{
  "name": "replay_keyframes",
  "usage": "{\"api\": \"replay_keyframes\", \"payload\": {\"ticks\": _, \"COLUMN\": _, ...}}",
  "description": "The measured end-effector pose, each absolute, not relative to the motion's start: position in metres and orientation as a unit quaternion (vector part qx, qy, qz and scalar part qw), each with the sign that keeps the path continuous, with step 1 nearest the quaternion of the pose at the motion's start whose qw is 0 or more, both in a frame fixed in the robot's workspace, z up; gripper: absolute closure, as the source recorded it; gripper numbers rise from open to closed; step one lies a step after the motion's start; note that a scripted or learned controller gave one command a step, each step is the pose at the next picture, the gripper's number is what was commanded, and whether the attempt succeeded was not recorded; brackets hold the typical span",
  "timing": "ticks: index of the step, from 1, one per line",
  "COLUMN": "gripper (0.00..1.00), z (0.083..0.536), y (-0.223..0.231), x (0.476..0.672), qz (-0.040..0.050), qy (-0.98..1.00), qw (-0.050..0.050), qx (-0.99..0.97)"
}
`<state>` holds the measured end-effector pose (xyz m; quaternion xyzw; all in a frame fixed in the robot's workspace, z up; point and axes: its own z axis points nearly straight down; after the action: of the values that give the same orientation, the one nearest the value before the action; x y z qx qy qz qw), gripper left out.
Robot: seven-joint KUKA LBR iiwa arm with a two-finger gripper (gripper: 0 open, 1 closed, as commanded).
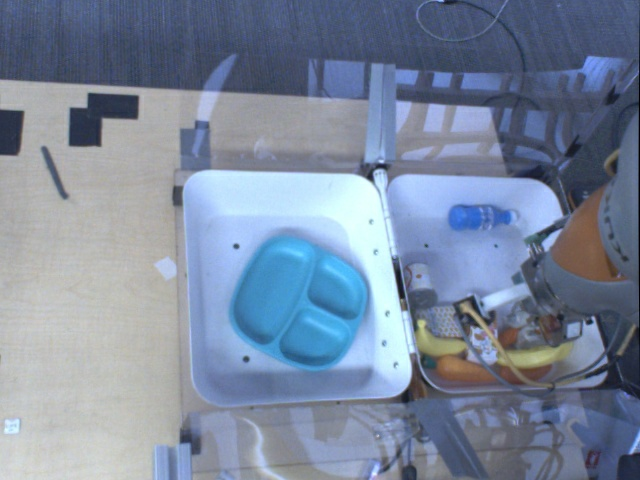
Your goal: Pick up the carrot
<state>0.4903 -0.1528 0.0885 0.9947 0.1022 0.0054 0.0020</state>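
Two bins sit side by side on the surface [90, 298]: the left bin [210, 268] holds a tray [300, 301] near its middle, and the right bin [440, 193] holds the rest. A bottle [480, 217] lies toward that bin's far side, well apart from the heap in its near part, where the carrot [470, 371] lies nearest with a banana [437, 341] just behind it on the left. The arm [595, 258] reaches in from the right over the heap, its claw [530, 313] low among the things there.

The grey arm [610, 218] reaches in from the right, orange band showing, tool [535, 313] angled low
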Motion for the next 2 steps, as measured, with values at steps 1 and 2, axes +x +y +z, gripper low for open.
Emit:
{"api": "replay_keyframes", "payload": {"ticks": 1, "gripper": 1.00, "z": 0.087, "y": -0.174, "x": 0.557, "qz": 0.0027, "qy": 0.119, "qw": 0.001, "qx": 0.993}}
{"api": "replay_keyframes", "payload": {"ticks": 2, "gripper": 1.00, "z": 0.088, "y": -0.200, "x": 0.490, "qz": 0.0028, "qy": 0.120, "qw": -0.005, "qx": 0.993}}
